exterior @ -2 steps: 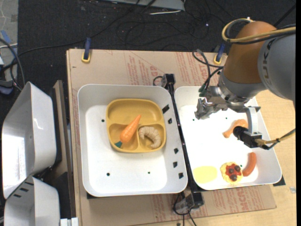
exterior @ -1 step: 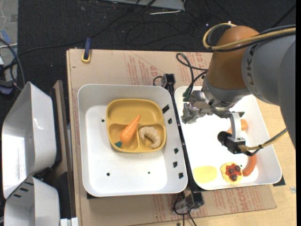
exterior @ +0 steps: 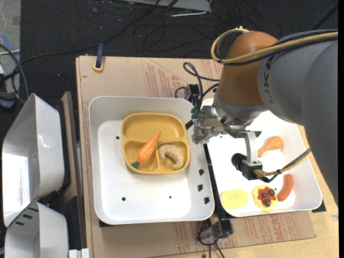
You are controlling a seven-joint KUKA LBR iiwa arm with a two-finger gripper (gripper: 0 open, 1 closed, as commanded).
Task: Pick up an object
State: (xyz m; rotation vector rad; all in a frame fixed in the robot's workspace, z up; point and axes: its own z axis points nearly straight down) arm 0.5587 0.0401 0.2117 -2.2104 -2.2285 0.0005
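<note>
Carrot [exterior: 149, 147], shrimp [exterior: 172, 156] on yellow tray [exterior: 153, 118]; sausage [exterior: 285, 187], tart [exterior: 265, 196], yellow disc [exterior: 234, 199], right bin [exterior: 307, 184].

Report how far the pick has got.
Done: nothing looks lifted; the carrot and the pale curled piece lie in the yellow plate, the sausage in the right bin. In hand: the gripper sits over the bins' shared edge. Left: the grasp and lift.

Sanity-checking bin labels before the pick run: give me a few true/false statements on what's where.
1. The carrot lies on the yellow plate in the left bin. True.
2. The sausage is in the left bin. False: it lies in the right bin.
3. The hand holds the carrot. False: the hand is over the seam between the bins, apart from the carrot.
4. The yellow disc and the fruit tart lie side by side. True.
</note>
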